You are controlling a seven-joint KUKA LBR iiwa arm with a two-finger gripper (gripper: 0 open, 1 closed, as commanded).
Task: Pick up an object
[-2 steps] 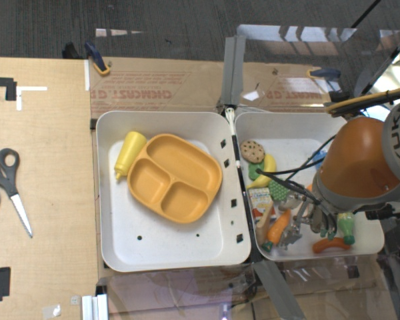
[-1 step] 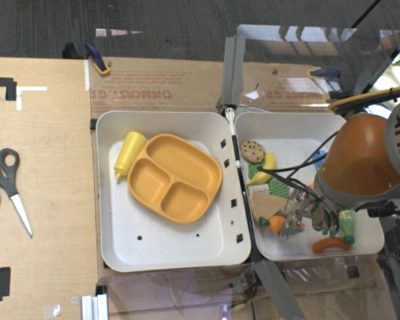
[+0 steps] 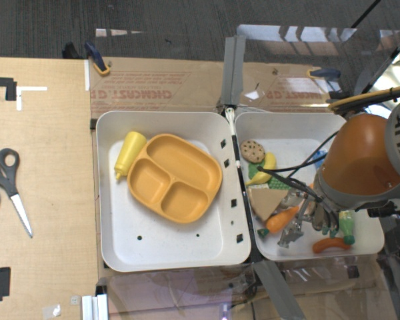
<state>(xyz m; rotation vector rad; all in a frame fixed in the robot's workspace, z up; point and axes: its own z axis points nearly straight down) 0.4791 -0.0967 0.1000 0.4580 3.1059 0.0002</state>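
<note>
Set above the counter (image 3: 40,199), fixed, looking down at a slant. Far edge of the counter toward the top of the frame, near edge toward the bottom. Placed far enough back to take in both white bins: left bin (image 3: 113,239) near mid-frame, right bin (image 3: 370,242) toward the right side, partly covered by the arm (image 3: 360,155) reaching in from the right. Dark floor (image 3: 160,9) beyond the far edge.
</note>
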